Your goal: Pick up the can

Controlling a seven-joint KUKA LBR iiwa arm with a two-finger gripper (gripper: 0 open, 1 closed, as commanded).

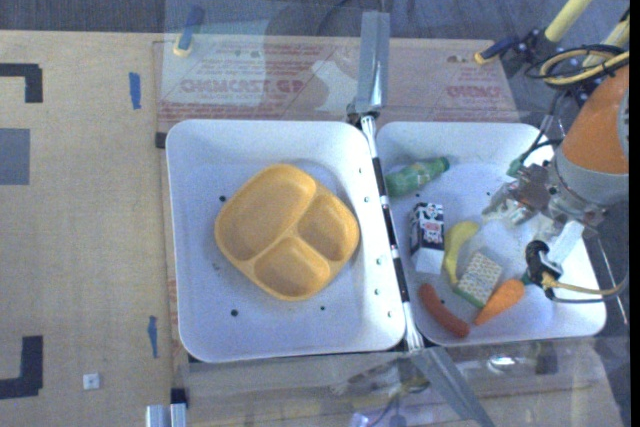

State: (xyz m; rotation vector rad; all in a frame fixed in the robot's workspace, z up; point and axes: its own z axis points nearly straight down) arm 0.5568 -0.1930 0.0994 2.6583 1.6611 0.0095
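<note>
Rightward, pincer (512, 205) above bin rim (560, 327).

Glossy yellow plastic tray (287, 230) in smooth white plastic bin (190, 245).

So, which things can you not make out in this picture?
- Gripper: its tip is a blurred metal tangle, so its state is unclear in the camera view.
- The can: no object in the right bin reads clearly as one.
- Black-and-white carton: print too small.
- Arm: cut off by the right edge.
</note>
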